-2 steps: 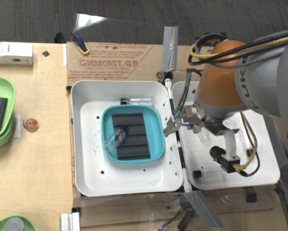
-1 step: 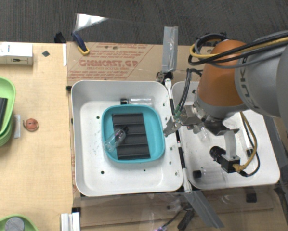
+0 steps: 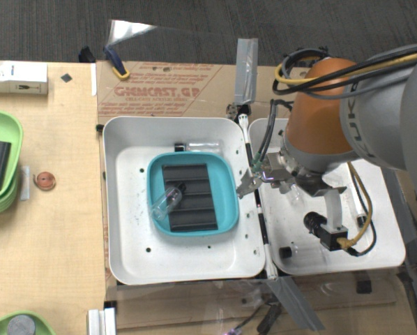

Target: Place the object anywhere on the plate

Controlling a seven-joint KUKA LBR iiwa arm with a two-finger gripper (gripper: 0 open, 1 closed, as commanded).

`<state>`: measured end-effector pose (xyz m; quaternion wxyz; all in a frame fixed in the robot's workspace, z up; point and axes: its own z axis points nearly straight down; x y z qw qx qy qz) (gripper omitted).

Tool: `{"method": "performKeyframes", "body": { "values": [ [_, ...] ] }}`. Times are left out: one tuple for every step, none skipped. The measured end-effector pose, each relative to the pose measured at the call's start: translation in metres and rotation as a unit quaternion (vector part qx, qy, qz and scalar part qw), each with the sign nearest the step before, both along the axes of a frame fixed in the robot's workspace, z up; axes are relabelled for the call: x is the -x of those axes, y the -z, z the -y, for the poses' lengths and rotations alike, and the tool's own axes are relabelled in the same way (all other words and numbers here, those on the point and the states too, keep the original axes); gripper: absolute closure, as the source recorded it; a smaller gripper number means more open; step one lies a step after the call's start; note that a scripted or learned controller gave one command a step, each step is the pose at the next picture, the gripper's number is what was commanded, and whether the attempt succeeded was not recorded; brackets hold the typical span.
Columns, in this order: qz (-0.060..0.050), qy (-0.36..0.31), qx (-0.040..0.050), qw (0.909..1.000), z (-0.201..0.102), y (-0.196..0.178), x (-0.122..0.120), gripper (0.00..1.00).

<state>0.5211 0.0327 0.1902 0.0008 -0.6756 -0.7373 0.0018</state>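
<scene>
A teal square plate (image 3: 226, 187) with a black ribbed insert lies in the middle of the left white bin (image 3: 125, 250). A small clear plastic tube (image 3: 165, 202) rests tilted on the plate's left part, half on the black insert and half on the teal rim. My gripper (image 3: 250, 182) hangs below the orange band of the arm (image 3: 320, 128), over the divide between the two bins, just right of the plate's right edge. It is apart from the clear tube, and the wrist covers much of it.
A thin clear and black item (image 3: 194, 146) lies against the left bin's back wall. The right bin (image 3: 383, 246) sits under the arm, with a black cable fitting (image 3: 323, 230) above it. Cardboard (image 3: 160, 86) lies behind the bins; a green dish (image 3: 3, 162) stands at far left.
</scene>
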Motion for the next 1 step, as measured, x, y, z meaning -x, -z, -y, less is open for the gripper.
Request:
{"method": "performKeyframes", "body": {
  "values": [
    [0.0, 0.0, 0.0, 1.0, 0.0, 0.0, 0.0, 0.0]
  ]
}}
